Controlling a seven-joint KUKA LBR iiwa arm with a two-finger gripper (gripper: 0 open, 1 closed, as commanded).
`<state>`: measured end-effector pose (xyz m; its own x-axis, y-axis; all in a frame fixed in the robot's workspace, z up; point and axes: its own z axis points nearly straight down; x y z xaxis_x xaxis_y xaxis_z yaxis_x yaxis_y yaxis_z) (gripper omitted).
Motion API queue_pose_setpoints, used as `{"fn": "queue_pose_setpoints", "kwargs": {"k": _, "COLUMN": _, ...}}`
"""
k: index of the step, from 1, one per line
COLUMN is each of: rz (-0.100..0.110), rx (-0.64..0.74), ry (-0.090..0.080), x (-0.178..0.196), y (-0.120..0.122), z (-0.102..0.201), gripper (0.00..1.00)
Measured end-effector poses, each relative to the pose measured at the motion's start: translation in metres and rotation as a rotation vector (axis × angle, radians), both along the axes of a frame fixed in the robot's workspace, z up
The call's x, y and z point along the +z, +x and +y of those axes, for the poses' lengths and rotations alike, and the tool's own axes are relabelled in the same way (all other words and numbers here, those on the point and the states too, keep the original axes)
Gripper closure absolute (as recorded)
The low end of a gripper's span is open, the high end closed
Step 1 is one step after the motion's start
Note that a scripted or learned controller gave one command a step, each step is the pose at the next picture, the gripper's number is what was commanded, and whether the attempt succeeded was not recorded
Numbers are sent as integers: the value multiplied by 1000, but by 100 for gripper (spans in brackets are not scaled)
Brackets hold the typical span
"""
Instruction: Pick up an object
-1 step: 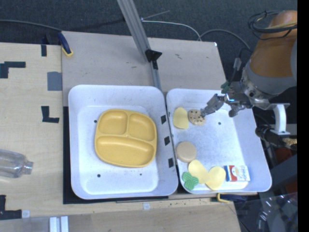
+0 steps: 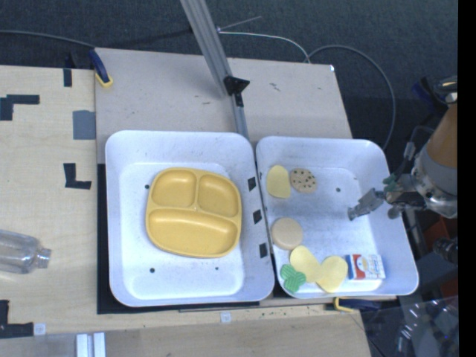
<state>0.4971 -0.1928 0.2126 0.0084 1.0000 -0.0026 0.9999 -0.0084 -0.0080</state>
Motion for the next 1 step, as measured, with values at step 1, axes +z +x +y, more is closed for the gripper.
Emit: {"fn": "queue_pose_setpoints", "kwargs": {"k": 1, "rz": -11, "rx": 12, "ry": 2, "x": 48, "y": 15, "z": 23, "gripper": 0}}
